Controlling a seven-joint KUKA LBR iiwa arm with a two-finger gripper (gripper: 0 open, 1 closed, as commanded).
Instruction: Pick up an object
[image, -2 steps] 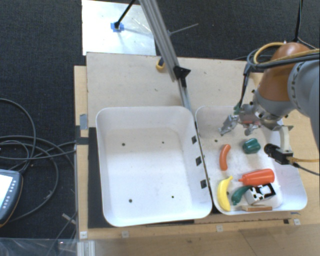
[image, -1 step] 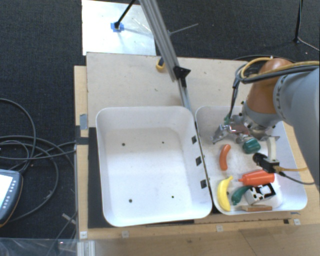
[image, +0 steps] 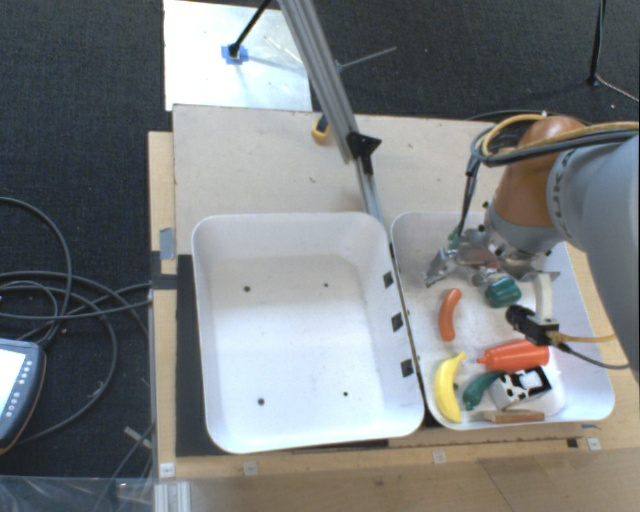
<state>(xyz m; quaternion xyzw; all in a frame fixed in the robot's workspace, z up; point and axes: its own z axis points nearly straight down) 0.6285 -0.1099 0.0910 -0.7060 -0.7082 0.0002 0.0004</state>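
Objects: a loose group lies in the right bin (image: 420, 235), toward its near half and well apart from the far wall.
Sausage: an orange-red sausage (image: 449, 313) lies on the bin floor, just below the tool and apart from it.
Banana: a yellow banana (image: 447, 386) lies near the front left corner of the right bin, close to the wall shared with the other bin.
Teal piece: a dark green rounded piece (image: 502, 291) sits just right of the tool, near the wrist.
Carrot-like piece: an orange-red tapered thing (image: 515, 354) lies above a black-and-white item (image: 525, 386) and a green piece (image: 480, 388) by the front wall.
Tool: the tool (image: 462, 262) hangs low over the middle of the right bin; whether anything sits in it I cannot tell, nor how it stands.
Arm: the grey arm (image: 590, 195) with its orange band comes in from the right.
Left bin: the left bin (image: 215, 300) stands touching the right one.
Bench: the bench (image: 250, 160) carries both bins.
Pole: a grey pole (image: 330, 85) slants down to the bins' far junction.
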